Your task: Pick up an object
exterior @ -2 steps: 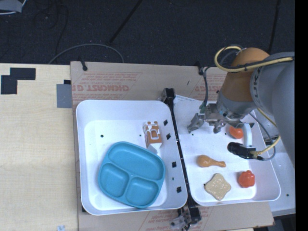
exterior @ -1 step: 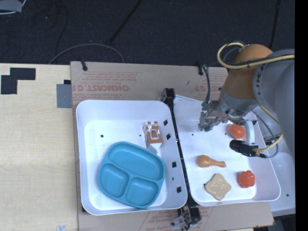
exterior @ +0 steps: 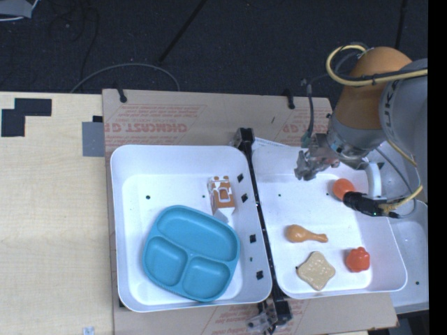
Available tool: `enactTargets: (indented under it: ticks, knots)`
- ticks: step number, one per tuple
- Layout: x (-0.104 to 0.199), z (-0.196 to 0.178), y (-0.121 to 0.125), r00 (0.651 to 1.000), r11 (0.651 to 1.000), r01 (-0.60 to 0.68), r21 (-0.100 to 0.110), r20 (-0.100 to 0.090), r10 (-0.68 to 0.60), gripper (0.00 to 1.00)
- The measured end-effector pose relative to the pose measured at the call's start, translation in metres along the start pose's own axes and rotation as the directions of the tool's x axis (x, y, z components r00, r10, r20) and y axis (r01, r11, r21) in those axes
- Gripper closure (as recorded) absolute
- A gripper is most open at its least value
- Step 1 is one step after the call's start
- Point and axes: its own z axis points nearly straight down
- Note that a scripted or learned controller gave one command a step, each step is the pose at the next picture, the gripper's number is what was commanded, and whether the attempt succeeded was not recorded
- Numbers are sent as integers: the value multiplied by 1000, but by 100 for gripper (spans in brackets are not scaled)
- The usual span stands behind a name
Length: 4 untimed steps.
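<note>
- The gripper (exterior: 307, 169) hangs over the right bin's (exterior: 398, 274) far edge; whether its jaws are apart cannot be told.
- Nearest: an orange ball (exterior: 342, 188).
- Beyond: a toy drumstick (exterior: 304, 235), bread slice (exterior: 316, 270) and red pepper (exterior: 357, 259).
- Left bin (exterior: 129, 187): blue divided plate (exterior: 191, 252), small orange-and-white toy (exterior: 222, 192).

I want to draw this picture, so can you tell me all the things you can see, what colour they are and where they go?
Shallow white plastic bins: 2, white, side by side on the bench.
Blue divided plastic tray: 1, blue, left bin.
Small orange-and-white toy: 1, left bin, above the tray.
Toy chicken drumstick: 1, tan-orange, right bin, middle.
Toy bread slice: 1, beige, right bin, near edge.
Red toy: 1, right bin, beside the bread.
Orange-red ball: 1, right bin, far right.
Robot arm jaws: 1, grey, over the right bin's far side.
</note>
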Motion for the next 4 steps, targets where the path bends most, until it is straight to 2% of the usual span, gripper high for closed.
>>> enactTargets:
  ticks: [2,4]
  knots:
    - [-4,-96,-3,1000,1000,1,-2,1,-1,100]
    - [98,-67,-23,1000,1000,5,6,-1,-5,100]
